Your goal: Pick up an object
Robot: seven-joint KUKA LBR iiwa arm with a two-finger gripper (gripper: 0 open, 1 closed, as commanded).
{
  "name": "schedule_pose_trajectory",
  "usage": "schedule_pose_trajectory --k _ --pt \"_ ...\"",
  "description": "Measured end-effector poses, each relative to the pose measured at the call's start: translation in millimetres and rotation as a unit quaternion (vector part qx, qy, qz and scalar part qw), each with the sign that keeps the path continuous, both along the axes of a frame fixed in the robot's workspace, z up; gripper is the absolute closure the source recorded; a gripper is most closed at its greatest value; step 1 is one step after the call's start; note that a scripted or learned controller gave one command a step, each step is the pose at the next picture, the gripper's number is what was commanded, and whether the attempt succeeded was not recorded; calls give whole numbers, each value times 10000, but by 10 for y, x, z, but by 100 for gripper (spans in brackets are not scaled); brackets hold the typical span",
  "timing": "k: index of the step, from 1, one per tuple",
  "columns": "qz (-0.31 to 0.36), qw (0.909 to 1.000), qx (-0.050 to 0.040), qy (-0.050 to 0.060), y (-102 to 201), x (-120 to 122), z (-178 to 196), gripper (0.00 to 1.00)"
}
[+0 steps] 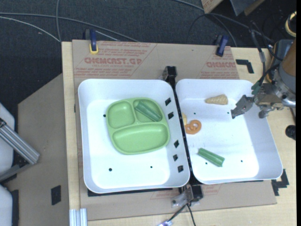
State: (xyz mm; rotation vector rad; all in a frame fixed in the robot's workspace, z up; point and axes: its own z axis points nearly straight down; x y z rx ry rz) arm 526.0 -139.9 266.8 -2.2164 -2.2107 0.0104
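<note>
The tabletop [117, 55] carries two white bins. The right bin [263, 164] is my landmark. The pincer [247, 108] hangs over its right side, spread open and holding nothing, so the picking is not done yet. Inside this bin lie a green stick [210, 157] near the front, an orange ring [193, 126] by the left wall, and a tan cone [216, 99] at the back, closest to the pincer. Left of it, the green plate [136, 138] sits in the other bin [94, 173]. Nothing blocks the way.

My right bin [263, 140]: beige cone [216, 99] near far wall, orange ring [192, 126] by left wall, green stick [210, 157] lying near front.
</note>
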Motion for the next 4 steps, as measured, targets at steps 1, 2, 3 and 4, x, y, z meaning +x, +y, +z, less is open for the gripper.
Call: schedule_pose_trajectory --k 1,2,3,4 --pt "14 10000 -10 -57 3 21 56 0" --pt "10 10000 -1 -23 16 -11 -576 0" --pt "14 10000 0 -29 102 -14 -1035 0" --pt "10 10000 -3 -38 72 51 -1627 0"
